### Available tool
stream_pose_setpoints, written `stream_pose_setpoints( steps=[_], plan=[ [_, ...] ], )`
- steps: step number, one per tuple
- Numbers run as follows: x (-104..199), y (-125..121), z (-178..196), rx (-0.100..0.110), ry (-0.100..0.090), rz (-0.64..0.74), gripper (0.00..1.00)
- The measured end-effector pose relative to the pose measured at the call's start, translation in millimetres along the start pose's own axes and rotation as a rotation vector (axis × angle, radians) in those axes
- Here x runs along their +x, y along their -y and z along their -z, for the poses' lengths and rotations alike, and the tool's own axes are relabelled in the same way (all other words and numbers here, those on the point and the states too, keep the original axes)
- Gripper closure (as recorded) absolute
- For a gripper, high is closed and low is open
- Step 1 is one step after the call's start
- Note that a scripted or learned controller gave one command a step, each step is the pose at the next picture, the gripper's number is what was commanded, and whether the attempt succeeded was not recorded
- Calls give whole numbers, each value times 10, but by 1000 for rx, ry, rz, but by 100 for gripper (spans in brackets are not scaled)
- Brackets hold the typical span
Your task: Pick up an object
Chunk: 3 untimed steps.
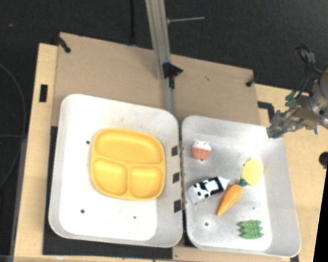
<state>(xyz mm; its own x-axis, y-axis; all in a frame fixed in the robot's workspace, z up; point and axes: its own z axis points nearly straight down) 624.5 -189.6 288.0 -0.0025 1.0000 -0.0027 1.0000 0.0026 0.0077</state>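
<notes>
The right bin (280,176) holds several small toys: a pink cupcake (201,150), a yellow lemon (252,171), an orange carrot (230,199), a black-and-white milk carton (207,187) and a green piece (251,229). My gripper (280,123) hangs at the bin's far right corner, above and to the right of the lemon, well apart from every toy. Nothing shows between its fingers.
The left bin (75,144) carries a yellow three-compartment tray (128,163). A slanted metal pole (160,40) rises from between the bins at the back. Black clips (176,175) sit on the seam where the bins meet.
</notes>
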Motion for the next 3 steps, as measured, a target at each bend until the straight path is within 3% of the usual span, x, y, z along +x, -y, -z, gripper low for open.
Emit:
stream_pose_setpoints(
  steps=[3],
  plan=[
    [1373, 243, -9, 7, -3, 3, 100]
  ],
)
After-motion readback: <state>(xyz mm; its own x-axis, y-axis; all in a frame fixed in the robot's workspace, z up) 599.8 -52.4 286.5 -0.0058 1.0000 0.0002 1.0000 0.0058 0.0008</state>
